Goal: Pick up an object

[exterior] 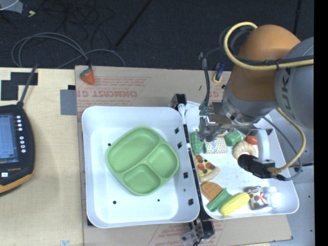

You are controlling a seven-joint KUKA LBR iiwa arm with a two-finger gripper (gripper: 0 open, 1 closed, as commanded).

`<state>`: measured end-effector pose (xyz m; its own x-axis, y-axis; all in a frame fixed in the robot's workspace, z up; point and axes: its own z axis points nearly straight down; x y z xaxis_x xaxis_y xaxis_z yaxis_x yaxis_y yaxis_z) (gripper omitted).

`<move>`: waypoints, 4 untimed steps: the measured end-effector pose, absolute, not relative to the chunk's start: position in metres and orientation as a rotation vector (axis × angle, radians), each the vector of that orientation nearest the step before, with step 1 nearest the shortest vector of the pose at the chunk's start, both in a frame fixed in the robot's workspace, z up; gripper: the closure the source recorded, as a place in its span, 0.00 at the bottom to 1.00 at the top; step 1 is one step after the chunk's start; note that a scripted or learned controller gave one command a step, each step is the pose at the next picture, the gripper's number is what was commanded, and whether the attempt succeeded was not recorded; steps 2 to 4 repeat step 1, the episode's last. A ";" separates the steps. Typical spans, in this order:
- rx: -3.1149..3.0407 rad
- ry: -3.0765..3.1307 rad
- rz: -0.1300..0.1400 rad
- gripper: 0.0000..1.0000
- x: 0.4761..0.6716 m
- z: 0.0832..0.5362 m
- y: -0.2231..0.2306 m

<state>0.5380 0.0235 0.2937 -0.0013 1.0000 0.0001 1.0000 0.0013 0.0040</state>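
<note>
- Step in hand, as we judge it: descent onto the right bin [287, 201]. The gripper [207, 132] is low over that bin's upper left corner, near the divider between the two bins.
- Tool state: we cannot tell from this slant; the wrist body covers the tips, and nothing can be seen held.
- Candidate things lie in the right bin: a green toy piece [197, 143] just below the gripper, a pizza slice toy [205, 168] further down, a corn cob toy [234, 204], a waffle-like piece [211, 189], a bagel-like toy [245, 148] and a small printed carton [259, 197].
- The left bin [97, 188] bears a green divided plate [142, 160].
- Next move, in our view: settle on one piece, likely the green one nearest, close on it, then lift straight up clear of the crowding toys and the bin wall.
- Writing: the cardboard sheet [123, 88] under the bins carries red print, seen upside down; we cannot read it reliably. The carton's label is too small to read.
- A teach pendant [13, 147] lies at far left.
</note>
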 end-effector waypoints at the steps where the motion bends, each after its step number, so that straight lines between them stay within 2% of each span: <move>1: 2.213 2.218 0.013 1.00 0.529 0.436 0.032; 4: 2.213 2.218 0.013 1.00 0.529 0.436 0.032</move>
